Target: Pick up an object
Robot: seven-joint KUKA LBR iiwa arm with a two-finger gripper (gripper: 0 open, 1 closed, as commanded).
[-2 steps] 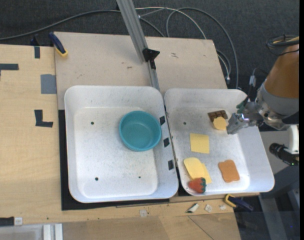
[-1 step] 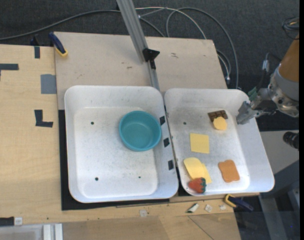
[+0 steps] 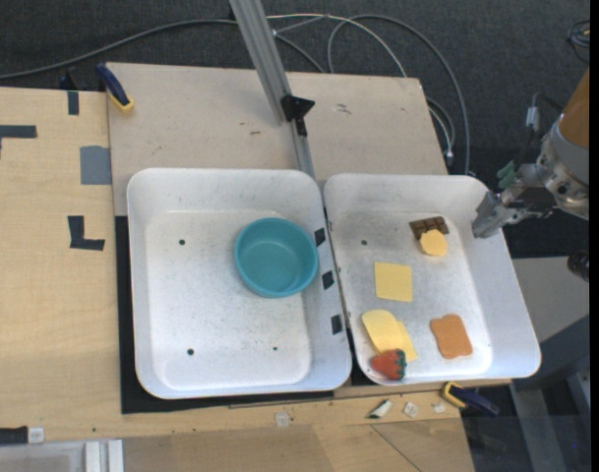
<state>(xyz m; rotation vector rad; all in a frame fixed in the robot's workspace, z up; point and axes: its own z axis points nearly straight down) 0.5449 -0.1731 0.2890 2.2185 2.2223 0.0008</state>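
My gripper (image 3: 488, 220) hangs over the right rim of the right bin (image 3: 506, 293), reaching in from the right with nothing visibly between its fingers. Just left of it lie a brown block (image 3: 427, 227) and a small round yellow piece (image 3: 434, 245), touching each other. Further down the bin sit a yellow square slice (image 3: 393, 282), a pale yellow piece (image 3: 386, 330), an orange piece (image 3: 451, 336) and a red strawberry-like item (image 3: 388, 365) at the front edge.
The left bin (image 3: 171, 342) holds a teal bowl (image 3: 274, 256). A grey metal pole (image 3: 265, 47) slants in from the top and ends between the bins. Cables (image 3: 407, 37) loop behind the bench. A blue-and-yellow clamp (image 3: 114, 88) sits at the back left.
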